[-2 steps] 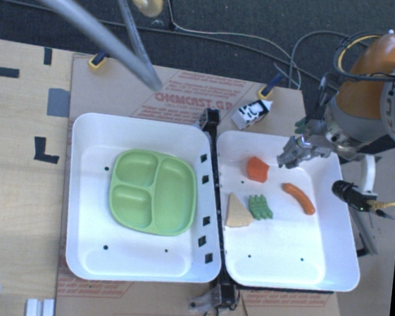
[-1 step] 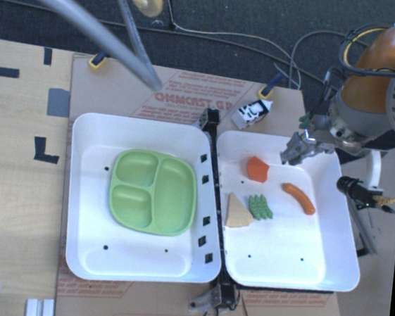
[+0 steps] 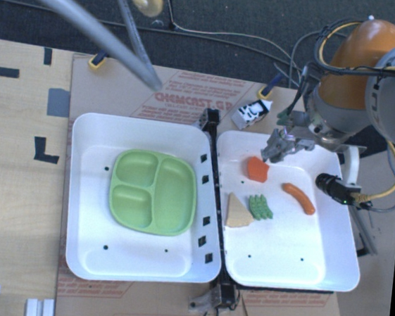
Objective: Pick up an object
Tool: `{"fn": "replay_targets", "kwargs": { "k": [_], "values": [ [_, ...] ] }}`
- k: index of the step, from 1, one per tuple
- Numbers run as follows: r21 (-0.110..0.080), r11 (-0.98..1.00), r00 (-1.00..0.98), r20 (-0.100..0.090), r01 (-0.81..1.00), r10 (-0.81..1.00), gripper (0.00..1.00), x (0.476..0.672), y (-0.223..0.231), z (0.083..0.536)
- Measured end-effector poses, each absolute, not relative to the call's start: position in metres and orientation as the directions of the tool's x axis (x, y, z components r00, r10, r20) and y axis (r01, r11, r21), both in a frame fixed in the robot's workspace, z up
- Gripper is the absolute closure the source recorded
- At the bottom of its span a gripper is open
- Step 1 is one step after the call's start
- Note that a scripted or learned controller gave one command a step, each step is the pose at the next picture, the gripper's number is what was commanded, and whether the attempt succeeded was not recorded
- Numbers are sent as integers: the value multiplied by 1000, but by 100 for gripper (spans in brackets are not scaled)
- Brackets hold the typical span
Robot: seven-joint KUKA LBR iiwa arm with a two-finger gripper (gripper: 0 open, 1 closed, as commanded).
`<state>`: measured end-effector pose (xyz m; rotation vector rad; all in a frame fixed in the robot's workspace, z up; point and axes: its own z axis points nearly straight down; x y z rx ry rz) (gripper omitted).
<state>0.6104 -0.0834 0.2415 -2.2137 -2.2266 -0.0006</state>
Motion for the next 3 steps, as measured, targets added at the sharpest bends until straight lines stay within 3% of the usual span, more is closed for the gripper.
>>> {"fn": "replay_targets", "kwargs": {
  "k": [3],
  "values": [
    [-3,6,-6,0,1000,1000,100,608,73,217]
  ]
}}
